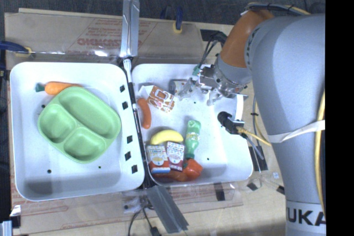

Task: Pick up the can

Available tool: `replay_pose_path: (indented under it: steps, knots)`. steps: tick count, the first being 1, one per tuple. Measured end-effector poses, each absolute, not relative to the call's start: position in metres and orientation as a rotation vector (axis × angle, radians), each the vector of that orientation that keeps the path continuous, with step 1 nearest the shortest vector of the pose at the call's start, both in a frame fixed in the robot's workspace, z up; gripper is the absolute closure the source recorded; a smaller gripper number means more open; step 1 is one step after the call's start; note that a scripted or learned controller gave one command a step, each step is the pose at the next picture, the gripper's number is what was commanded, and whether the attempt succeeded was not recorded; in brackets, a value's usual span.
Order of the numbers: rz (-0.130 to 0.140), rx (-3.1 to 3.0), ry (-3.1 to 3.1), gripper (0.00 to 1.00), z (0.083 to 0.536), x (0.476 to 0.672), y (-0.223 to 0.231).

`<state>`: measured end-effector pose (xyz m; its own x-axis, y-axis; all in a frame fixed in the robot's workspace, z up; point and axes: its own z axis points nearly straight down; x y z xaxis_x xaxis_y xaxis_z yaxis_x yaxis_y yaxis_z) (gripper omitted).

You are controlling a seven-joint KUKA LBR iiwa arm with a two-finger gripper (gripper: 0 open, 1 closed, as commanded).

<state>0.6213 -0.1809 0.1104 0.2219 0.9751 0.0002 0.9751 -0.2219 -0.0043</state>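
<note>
Gripper (191, 87) low in right bin's (232, 166) far half; finger state impossible to tell. Can (161, 100) just left, tilted beside sausage (145, 113). Risk: nudging can away.

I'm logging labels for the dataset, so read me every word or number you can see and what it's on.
"UKA", start cut off by the arm's curve, on the arm.
Red print on the cardboard: too blurred to read.
Labels on the two cans and the packet: too small to read.
</note>
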Motion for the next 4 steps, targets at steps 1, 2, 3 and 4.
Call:
replay_pose_path:
  steps: [1, 2, 3, 4]
  knots:
    - [0.031, -2.410, -1.976, 0.00, 0.087, 0.637, -0.201]
    - [0.057, -2.449, -1.913, 0.00, 0.095, 0.644, -0.193]
    - [0.048, -2.456, -1.923, 0.00, 0.086, 0.645, -0.183]
    - [0.041, -2.448, -1.933, 1.00, 0.096, 0.647, -0.179]
